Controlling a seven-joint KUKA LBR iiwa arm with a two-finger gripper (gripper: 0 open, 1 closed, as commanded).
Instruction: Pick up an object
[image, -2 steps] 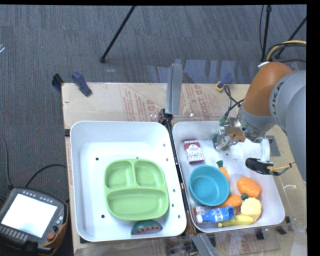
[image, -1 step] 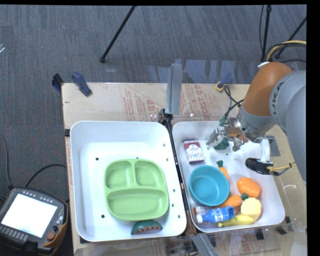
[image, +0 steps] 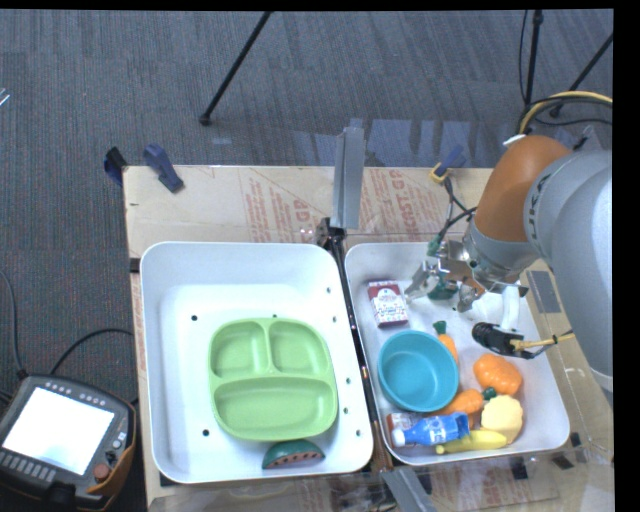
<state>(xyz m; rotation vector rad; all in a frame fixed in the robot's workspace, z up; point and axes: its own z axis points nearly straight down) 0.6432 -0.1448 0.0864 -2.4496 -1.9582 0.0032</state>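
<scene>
Dark grey carpet (image: 150, 70) with a fine ribbed weave covers the floor on the far side and to the left. Two thin black tripod legs (image: 235, 65) slant across it, one far centre, another at far right. The tabletop (image: 250, 200) is a pale board printed with red lettering; a blue clamp (image: 160, 167) grips its far left corner. A grey upright post (image: 349, 180) rises at its middle. At near left, a handheld pendant (image: 62, 435) with a bright white screen lies on the floor, its black cable (image: 80, 350) curling away. Lighting is even and soft.
</scene>
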